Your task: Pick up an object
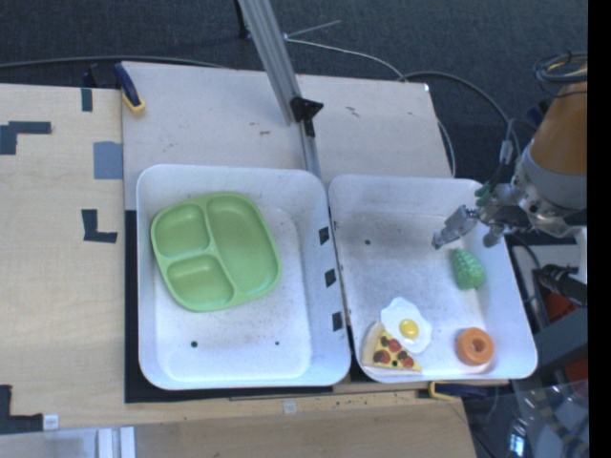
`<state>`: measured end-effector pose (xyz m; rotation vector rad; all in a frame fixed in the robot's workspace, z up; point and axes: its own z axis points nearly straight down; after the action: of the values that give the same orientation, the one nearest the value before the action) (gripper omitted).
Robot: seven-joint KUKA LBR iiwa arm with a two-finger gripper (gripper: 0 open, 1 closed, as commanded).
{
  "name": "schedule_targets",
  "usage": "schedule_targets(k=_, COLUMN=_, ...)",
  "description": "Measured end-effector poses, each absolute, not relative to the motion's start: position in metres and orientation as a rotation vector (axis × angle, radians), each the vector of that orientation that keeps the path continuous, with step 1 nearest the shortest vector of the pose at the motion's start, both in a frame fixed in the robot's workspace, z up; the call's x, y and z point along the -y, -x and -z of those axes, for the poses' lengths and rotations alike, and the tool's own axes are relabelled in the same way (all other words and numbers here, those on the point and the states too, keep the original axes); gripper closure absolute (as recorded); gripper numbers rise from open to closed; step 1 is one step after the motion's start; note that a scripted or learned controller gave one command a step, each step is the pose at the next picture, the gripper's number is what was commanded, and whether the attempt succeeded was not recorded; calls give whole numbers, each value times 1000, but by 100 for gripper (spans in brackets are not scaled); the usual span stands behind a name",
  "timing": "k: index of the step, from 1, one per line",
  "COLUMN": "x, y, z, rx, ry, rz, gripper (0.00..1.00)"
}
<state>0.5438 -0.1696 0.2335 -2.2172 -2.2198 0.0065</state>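
Note:
My gripper [470, 236] hangs over the right side of the right bin [382, 208], with its fingers spread open and nothing between them. Just below it a small knobbly green toy [468, 269] lies on the bin floor, apart from the fingers. Nearer the front edge lie a fried-egg toy [406, 325], a pizza slice [389, 351] and an orange donut [474, 346]. The grey arm with its orange band [563, 141] comes in from the right.
The left bin [153, 332] holds a green divided plate [215, 251]. A slanted metal pole [272, 41] ends at the bins' back edge. A blue and yellow clamp [129, 89] sits at the bench's back left. Cables run along the back right.

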Motion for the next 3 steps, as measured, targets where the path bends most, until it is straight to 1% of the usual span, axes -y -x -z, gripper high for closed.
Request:
schedule_targets(k=1, x=175, y=-534, z=-180, rx=2219, ry=2217, rz=-7, gripper=0)
schedule_targets(k=2, x=175, y=-529, z=-135, rx=2219, ry=2217, rz=-6, gripper=0)
schedule_targets(k=3, x=174, y=-530, z=-148, rx=2222, ry=2216, rz=-2, gripper=100)
